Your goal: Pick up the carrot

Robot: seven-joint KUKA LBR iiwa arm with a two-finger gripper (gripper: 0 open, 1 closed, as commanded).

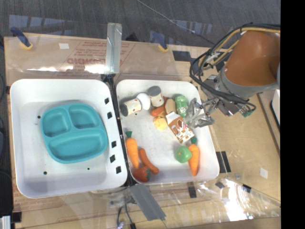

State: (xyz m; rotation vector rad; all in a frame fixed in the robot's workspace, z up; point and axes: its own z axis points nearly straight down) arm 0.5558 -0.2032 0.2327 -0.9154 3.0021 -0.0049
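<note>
I see one carrot [194, 158] lying near the front right corner of the right bin [206, 140], its leafy end touching a green pepper [182, 154]. A second carrot [132, 152] lies along the bin's left wall, beside a red sausage [148, 162]. My tool [196, 114] hangs over the bin's right side, just above a small printed carton [180, 128], well apart from both carrots; its metal fingers look spread with nothing between them. The left bin [24, 128] holds a teal divided plate [73, 132]. Both bins sit on the tabletop [248, 161].
</note>
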